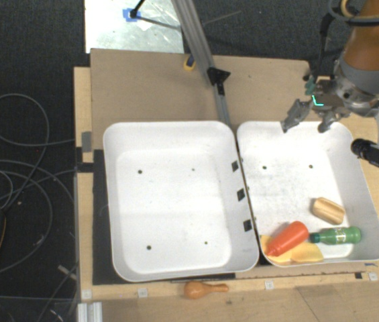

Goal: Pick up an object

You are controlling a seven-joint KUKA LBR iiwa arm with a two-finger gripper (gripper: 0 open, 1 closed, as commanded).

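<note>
My gripper [308, 120] hangs over the far edge of the right bin [290, 173], its two grey fingers spread apart with nothing between them. Near that bin's front right corner lie a tan wooden cylinder [327, 210], a green bottle [336, 235] on its side, an orange-red carrot-shaped piece [286, 238] and a flat yellow piece [301, 254] partly under the carrot. All of them are well in front of the gripper.
The left bin [169, 200] adjoins the right one. A small orange-brown pear-shaped object [204, 288] lies on the bench outside the bins, at the front. A slanted metal pole [199, 42] crosses the back of the bench.
</note>
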